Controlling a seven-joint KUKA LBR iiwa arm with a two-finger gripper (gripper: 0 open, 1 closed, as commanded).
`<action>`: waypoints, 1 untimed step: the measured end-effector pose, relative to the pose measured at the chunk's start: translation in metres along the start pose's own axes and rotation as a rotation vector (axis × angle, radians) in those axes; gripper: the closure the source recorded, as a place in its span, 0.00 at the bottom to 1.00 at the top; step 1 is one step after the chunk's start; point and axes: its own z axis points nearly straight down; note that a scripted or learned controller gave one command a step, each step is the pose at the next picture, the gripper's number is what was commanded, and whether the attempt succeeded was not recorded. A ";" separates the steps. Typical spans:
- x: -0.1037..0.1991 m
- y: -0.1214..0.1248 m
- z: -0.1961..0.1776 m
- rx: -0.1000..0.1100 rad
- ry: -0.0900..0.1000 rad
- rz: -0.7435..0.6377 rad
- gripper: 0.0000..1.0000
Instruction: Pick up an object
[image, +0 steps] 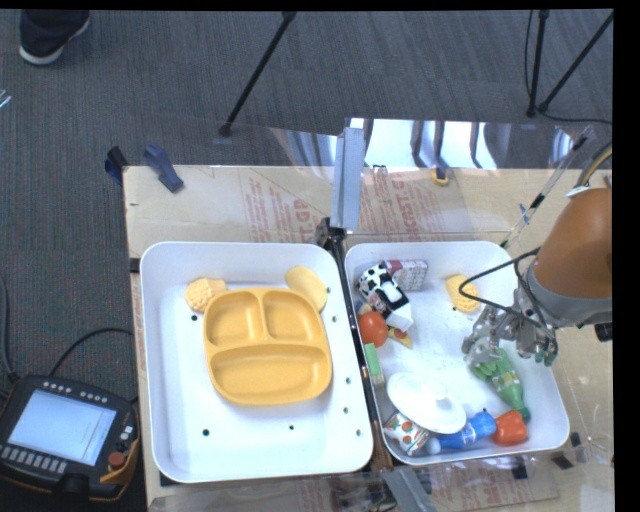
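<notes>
Green toy (500, 378) lies on the right bin (440, 255) floor, just below the gripper (497, 342); pick not yet completed.

Gripper position: low over the right side of the right bin, beside the green toy; finger state cannot be determined, and no object is seen between them. Nearby items: orange piece (510, 428), blue piece (468, 432), white lid (427, 402), waffle-shaped toy (463, 293). Left bin (175, 420) holds a yellow divided tray (267, 345). Remaining steps, as judged: grasp, then lift clear.

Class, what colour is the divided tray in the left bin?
Yellow-orange, seen in the camera view: the divided tray.
</notes>
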 end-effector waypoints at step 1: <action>0.094 0.031 0.009 0.001 0.001 0.064 1.00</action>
